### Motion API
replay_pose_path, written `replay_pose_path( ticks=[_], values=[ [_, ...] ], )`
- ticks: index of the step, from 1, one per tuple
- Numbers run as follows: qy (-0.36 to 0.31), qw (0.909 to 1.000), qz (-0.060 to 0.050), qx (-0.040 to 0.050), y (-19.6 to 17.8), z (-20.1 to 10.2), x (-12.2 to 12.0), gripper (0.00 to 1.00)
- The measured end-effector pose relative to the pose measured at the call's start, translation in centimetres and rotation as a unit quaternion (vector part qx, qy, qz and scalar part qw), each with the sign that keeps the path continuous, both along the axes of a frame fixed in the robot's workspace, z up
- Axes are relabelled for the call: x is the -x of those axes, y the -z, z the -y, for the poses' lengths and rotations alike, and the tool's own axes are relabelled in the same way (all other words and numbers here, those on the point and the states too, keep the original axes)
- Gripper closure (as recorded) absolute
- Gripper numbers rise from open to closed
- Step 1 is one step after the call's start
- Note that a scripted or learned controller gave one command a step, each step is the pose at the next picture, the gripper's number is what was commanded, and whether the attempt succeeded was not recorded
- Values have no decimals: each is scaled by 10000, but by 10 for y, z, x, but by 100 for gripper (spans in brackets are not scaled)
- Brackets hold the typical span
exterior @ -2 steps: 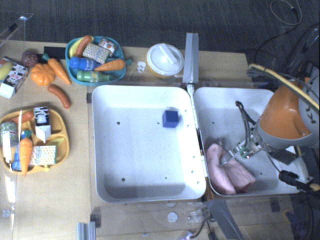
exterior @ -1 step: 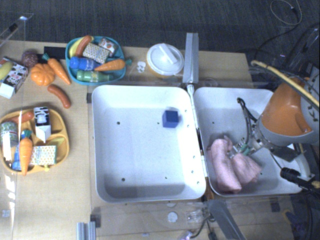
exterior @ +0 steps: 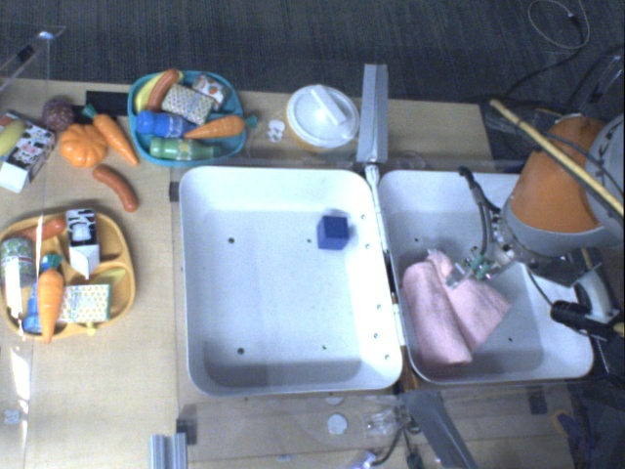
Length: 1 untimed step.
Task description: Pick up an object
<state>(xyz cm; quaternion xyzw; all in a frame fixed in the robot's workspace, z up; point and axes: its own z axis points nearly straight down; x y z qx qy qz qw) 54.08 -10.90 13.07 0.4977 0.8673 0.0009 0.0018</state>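
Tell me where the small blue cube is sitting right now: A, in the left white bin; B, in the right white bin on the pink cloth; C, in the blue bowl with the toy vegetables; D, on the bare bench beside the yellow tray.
A: the blue cube rests on the floor of the left bin, toward its upper right, apart from the pink cloth in the right bin.

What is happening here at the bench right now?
The arm reaches in from the right over the right bin, with its gripper down at the top edge of a pink cloth lying there. The left bin holds a small blue block, untouched.
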Motion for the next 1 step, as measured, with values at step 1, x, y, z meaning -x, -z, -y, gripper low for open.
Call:
replay_pose_path(
  ticks=[1],
  values=[
    [1469,9891,3,-1,-66,1,-63,100]
  ],
)
